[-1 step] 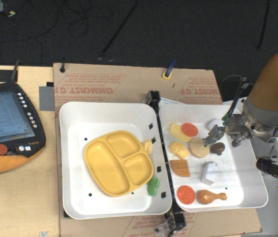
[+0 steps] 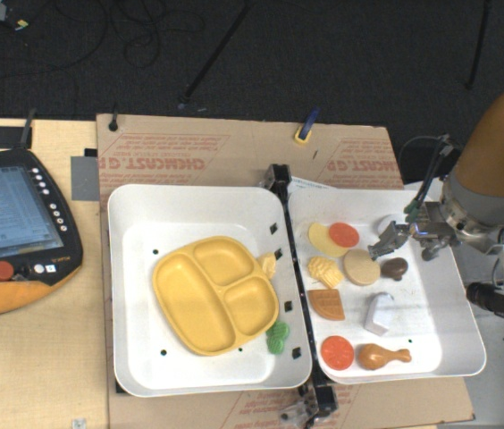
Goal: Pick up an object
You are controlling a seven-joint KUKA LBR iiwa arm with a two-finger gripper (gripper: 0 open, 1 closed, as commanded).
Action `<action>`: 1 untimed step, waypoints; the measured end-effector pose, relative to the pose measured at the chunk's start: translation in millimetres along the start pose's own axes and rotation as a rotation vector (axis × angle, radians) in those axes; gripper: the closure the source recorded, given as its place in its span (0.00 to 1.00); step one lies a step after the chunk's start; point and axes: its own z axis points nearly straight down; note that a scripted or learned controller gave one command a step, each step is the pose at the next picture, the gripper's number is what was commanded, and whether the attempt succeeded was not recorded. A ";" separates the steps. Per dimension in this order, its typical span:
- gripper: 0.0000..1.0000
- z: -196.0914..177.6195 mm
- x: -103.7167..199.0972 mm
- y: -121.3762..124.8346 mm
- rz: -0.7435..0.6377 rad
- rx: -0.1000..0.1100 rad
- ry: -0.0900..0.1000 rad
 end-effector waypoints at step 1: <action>0.00 47.8 3.4 -8.8 -0.001 0.005 0.001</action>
